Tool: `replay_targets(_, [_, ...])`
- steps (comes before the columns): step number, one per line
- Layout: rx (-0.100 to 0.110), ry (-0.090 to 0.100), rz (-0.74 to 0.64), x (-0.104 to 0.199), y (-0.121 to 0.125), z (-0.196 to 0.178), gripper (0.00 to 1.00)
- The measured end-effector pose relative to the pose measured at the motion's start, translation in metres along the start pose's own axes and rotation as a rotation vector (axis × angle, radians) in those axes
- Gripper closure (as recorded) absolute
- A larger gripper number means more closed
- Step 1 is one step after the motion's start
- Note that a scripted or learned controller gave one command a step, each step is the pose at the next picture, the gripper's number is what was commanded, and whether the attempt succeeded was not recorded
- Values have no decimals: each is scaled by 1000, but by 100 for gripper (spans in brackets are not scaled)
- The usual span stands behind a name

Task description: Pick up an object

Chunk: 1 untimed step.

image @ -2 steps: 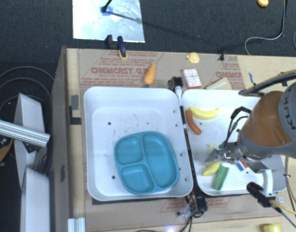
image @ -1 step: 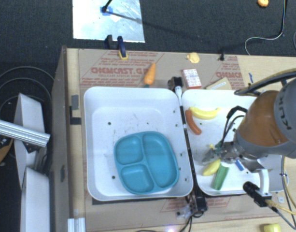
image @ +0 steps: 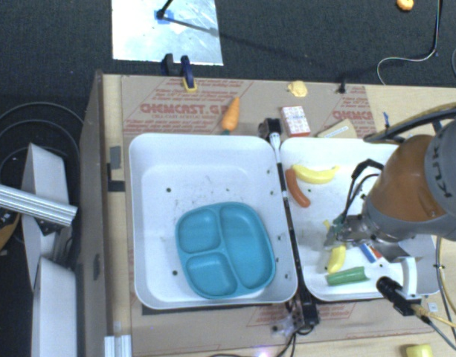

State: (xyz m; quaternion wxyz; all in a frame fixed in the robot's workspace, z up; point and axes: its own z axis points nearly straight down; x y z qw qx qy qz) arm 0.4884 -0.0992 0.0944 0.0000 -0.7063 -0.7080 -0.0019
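Bench (image: pixel 205 103): brown board along the far edge, printed "CHEMCAST".

Left bin (image: pixel 157 169): smooth white plastic, open floor toward its far edge. A blue three-compartment tray (image: pixel 224 250) sits at its near edge.

Right bin (image: pixel 339 151): my arm (image: pixel 406 188) covers its right side.

My gripper (image: pixel 338 233) is low near the near edge. Finger opening: cannot tell, too blurred.

A green item (image: pixel 345 277) lies at the near edge, a small yellow item (image: pixel 336 258) just beside my gripper, and a banana (image: pixel 314 173) and red sausage (image: pixel 297 189) by the left wall.

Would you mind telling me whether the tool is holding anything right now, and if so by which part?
It cannot be told. The tool sits low in the right bin, just above a small yellow item, but the view does not show anything between its fingers.
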Motion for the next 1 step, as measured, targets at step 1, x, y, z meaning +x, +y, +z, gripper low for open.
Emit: replay_targets(1, [-3, -3, -4, 86, 30, -93, 100])
